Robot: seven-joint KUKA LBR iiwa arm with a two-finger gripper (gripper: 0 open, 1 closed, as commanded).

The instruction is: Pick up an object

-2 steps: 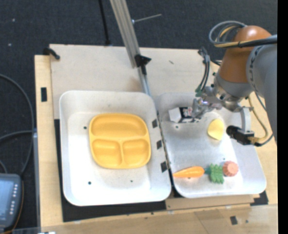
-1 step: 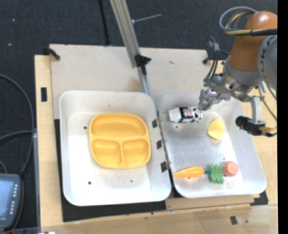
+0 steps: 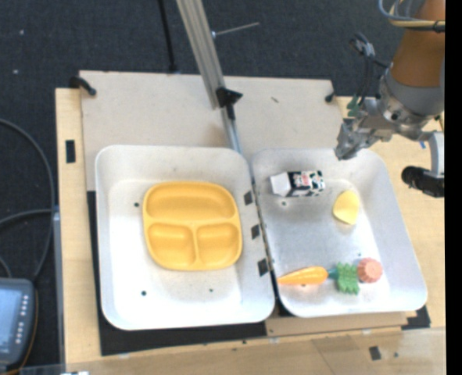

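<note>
Above the far right corner of the right bin (image 3: 387,178), the gripper (image 3: 348,148) hangs at the end of the grey arm (image 3: 414,69), its tip pointing down toward the bin's rim; from this slanted view I cannot tell whether it is parted or closed, and nothing shows in its grasp. The nearest object is a small black-and-white carton (image 3: 297,183), lying on its side in the bin's far part, below and to the left of the gripper and apart from it. Just to the right of the carton, a yellow wedge-shaped piece (image 3: 346,208) rests on the bin floor, almost straight below the gripper in the picture but well apart from it. Along the near edge of the same bin lie an orange carrot (image 3: 303,276), a green leafy piece (image 3: 346,278) and a pinkish round piece (image 3: 370,269), the last two touching, all far from the gripper. The left bin (image 3: 121,287) holds a yellow divided tray (image 3: 191,225), lying flat near its middle. Both bins sit side by side on the pale worktop (image 3: 137,104).
</note>
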